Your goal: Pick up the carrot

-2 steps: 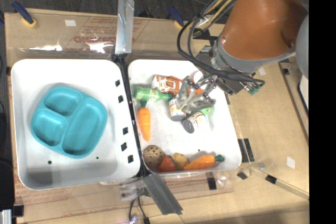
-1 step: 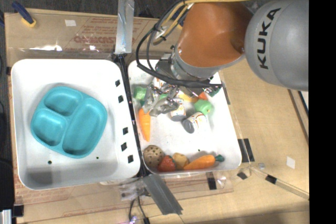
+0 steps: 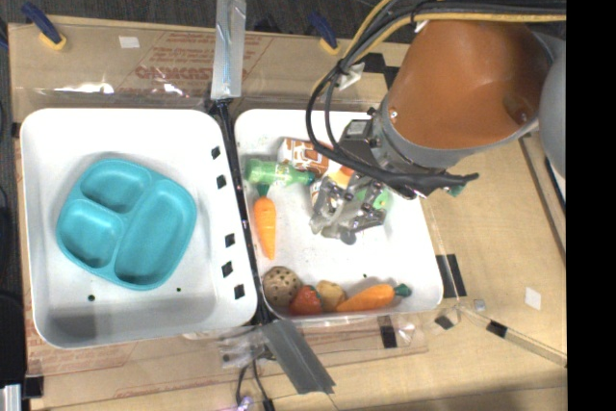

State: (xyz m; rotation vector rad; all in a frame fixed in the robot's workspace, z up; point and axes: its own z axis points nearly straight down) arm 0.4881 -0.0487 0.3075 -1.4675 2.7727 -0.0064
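Turquoise plastic, smooth and glossy, forms the divided plate [image 3: 126, 220] lying in the left bin [image 3: 43, 298]; it has rounded corners and three shallow compartments. This bin is a white tray with a matte floor, and its lower left corner is dulled by a grey patch. A strip of black marks runs down the ridge where it meets the right bin [image 3: 423, 245], and a silvery tape strip [image 3: 229, 48] stands at the top of that ridge on the brown surface [image 3: 500, 298]. Just right of the ridge in the right bin lies a carrot [image 3: 265, 224], a short orange cone pointing toward the bottom of the frame, with a green bottle-shaped toy [image 3: 274, 173] above it. Along the bin's lower wall sit a speckled brown ball [image 3: 280, 283], a red piece [image 3: 306, 301], a tan lump [image 3: 330, 293] and a second, longer carrot with a green top [image 3: 373, 296], lying nearly flat. At frame centre the metallic claw [image 3: 345, 215] hangs over the bin floor, apart from both carrots; whether its jaws are open or closed I cannot tell, as its parts blur together. Packets of orange and white behind it are partly hidden. The arm's wide orange band [image 3: 462, 82] covers the bin's upper right corner, with black and yellow cables [image 3: 332, 96] looping beside it.
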